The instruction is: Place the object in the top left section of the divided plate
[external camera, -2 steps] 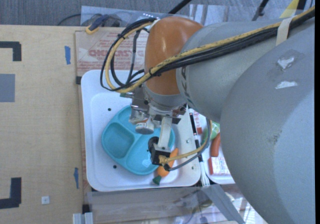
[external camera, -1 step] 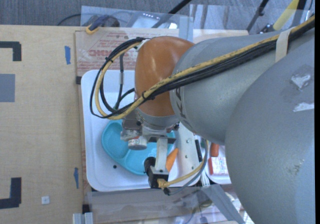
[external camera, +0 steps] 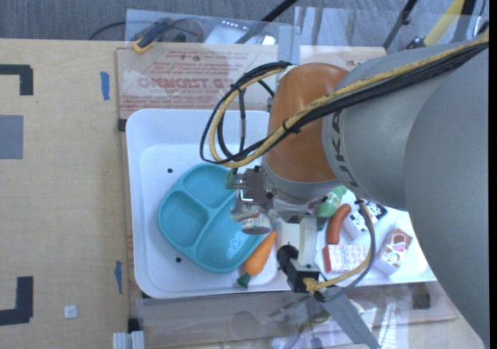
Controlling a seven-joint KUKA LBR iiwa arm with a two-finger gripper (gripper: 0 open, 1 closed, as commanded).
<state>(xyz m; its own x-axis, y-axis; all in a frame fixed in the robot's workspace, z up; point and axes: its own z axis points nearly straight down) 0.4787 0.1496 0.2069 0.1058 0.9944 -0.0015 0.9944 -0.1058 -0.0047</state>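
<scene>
A teal divided plate (external camera: 192,218) lies tilted in the left white bin (external camera: 155,145); its three sections hold nothing that I can see. A toy carrot (external camera: 258,256) with a green stem lies against the plate's lower right edge, near the bin's front wall. The arm's orange band and grey wrist (external camera: 307,137) hang over the plate's right side and hide the gripper's fingers. Metal wrist hardware (external camera: 250,204) overlaps the plate's right rim.
In the right bin lie a red sausage-like toy (external camera: 338,222), a green piece (external camera: 332,201), a red-and-white box (external camera: 342,256) and a small carton (external camera: 393,250). Yellow and black cables (external camera: 225,118) loop over the left bin's back. Wooden bench stretches left.
</scene>
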